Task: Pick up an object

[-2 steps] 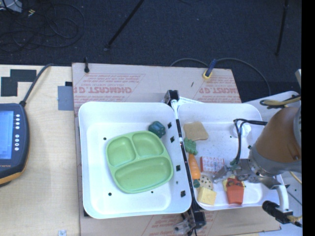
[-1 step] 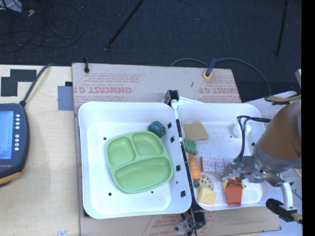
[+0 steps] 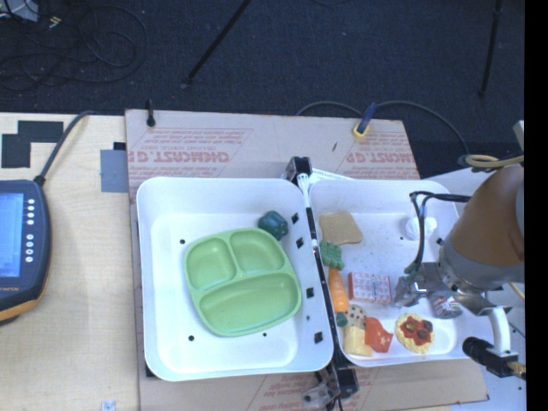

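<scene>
The right bin [image 3: 387,197] holds several toy food pieces: a tan bread slice [image 3: 341,228], a green leafy piece [image 3: 330,253], an orange carrot [image 3: 339,290], a red-and-white packet [image 3: 371,287], a cheese wedge with a red piece [image 3: 366,333] and a small pizza [image 3: 415,333]. My gripper [image 3: 409,288] hangs low over the right part of this bin, just right of the packet and above the pizza. Nothing shows between its fingers.
The left bin [image 3: 163,229] holds a green divided plate [image 3: 243,281] and a small teal object [image 3: 273,223] at the plate's upper right. A handheld pendant [image 3: 17,247] lies at the far left of the bench. The arm's brown band [image 3: 492,221] fills the right side.
</scene>
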You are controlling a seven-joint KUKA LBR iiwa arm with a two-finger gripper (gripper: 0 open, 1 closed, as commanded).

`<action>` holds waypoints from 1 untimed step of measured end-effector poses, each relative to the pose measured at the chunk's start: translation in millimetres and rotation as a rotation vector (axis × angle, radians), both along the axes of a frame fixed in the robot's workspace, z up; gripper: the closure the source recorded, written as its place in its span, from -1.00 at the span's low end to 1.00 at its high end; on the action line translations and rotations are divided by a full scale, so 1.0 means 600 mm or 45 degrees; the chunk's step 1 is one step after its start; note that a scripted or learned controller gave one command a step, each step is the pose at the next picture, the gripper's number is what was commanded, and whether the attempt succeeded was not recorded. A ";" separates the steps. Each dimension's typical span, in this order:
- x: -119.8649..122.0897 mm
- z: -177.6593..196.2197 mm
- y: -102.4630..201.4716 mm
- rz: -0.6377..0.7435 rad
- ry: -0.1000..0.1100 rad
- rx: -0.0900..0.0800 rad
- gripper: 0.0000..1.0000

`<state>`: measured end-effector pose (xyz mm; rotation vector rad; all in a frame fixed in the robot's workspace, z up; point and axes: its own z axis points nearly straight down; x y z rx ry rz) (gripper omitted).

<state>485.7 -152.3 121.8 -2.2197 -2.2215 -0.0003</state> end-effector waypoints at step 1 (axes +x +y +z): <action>-0.001 -0.002 -0.001 -0.004 0.002 0.000 -1.00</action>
